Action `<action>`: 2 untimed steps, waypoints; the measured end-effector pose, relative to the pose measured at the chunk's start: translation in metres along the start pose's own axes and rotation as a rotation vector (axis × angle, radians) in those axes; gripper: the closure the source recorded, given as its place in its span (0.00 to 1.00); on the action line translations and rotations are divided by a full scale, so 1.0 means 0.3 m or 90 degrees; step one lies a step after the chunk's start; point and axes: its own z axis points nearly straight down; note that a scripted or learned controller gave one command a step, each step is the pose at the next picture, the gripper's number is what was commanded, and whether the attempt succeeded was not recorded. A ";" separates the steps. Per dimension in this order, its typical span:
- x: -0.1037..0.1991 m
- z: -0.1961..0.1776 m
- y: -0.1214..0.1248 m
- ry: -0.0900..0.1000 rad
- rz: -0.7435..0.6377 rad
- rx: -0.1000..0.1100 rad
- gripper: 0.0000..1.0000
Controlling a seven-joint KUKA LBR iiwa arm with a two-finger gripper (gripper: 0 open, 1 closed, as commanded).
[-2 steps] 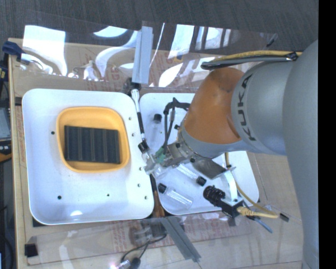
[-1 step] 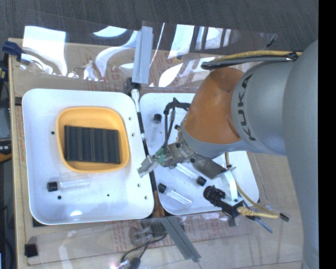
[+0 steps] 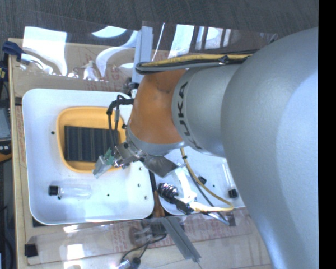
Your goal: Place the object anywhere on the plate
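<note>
Fingers [image 3: 103,166]: closure cannot be told; a small greenish piece [image 3: 108,159] is noted at the tip, grasp unconfirmed. Arm [image 3: 213,105] is spread across the right bin [image 3: 213,175], so room there is judged tight. Left bin [image 3: 33,150] is left open along its lower floor. Yellow plate [image 3: 64,122] is set in its upper half, with a dark slatted insert [image 3: 87,142] on it; only rim margins are judged free. Clear bottle [image 3: 73,192], taken as the object, lies off the plate, lower left.

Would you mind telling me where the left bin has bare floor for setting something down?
The left bin is bare along its left wall beside the yellow plate, and across its bottom right floor. It is crowded where the gripper overhangs the plate's lower right edge.
</note>
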 end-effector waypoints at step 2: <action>-0.003 -0.030 0.000 0.000 -0.002 0.002 0.00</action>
